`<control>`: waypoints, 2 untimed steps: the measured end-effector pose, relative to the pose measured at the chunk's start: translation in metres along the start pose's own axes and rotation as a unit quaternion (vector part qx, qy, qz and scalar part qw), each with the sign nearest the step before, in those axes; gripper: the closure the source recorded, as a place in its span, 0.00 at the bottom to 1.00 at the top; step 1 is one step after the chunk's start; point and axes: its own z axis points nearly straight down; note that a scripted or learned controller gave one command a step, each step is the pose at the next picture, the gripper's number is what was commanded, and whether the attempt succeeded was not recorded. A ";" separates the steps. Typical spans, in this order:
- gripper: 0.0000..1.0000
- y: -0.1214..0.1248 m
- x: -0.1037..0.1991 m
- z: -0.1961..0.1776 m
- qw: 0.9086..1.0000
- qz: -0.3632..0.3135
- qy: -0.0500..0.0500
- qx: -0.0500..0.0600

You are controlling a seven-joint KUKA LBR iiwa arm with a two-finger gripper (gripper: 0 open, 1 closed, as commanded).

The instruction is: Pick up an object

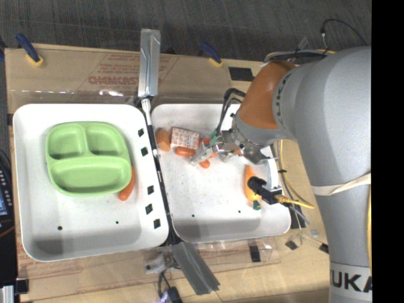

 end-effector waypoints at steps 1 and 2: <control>0.00 0.032 0.041 0.000 1.000 -0.019 0.000 0.000; 1.00 0.031 0.042 -0.010 1.000 -0.022 0.001 0.003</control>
